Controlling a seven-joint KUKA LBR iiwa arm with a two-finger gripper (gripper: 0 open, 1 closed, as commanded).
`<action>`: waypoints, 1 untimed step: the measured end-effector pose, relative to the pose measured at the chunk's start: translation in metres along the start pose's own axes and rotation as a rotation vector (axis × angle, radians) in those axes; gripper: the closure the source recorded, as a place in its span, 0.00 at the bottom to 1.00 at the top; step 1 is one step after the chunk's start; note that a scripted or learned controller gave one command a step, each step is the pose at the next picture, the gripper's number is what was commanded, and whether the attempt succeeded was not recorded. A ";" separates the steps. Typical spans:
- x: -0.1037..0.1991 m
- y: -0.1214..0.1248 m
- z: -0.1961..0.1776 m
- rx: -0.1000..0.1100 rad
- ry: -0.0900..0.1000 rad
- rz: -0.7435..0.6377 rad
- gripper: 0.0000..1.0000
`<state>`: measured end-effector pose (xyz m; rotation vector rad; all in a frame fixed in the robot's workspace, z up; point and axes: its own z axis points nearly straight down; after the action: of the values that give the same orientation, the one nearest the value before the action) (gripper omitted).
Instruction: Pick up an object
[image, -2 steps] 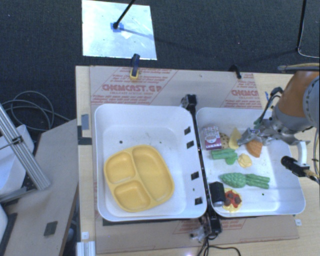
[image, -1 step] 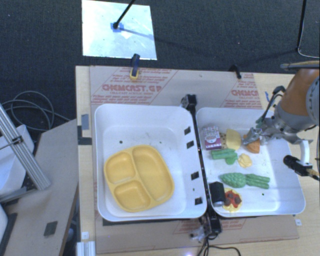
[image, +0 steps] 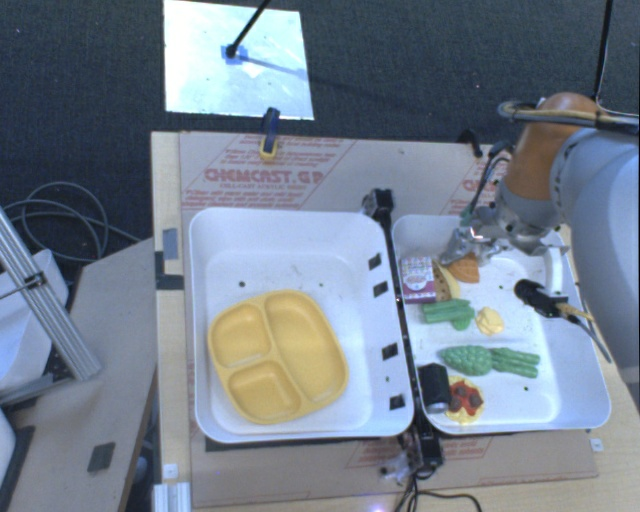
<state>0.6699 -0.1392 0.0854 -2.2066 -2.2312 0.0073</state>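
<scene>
From the overhead camera, we see our gripper (image: 468, 243) low over the far part of the right bin (image: 575, 400), right above an orange toy (image: 462, 269) beside a small pink box (image: 417, 278). Whether its pincer is wide or narrow, we cannot tell. Nothing looks lifted, so we judge the pick still to be done. Green toys (image: 490, 359) lie nearer, and a yellow tray (image: 275, 353) sits in the left bin (image: 290, 235).

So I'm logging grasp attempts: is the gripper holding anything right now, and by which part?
Cannot be told. The gripper sits low in the right bin, right beside an orange toy, but no grasp is visible.
</scene>
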 end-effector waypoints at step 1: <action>0.056 -0.014 -0.011 -0.008 0.001 0.003 1.00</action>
<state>0.6556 -0.0833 0.0964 -2.2129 -2.2316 -0.0029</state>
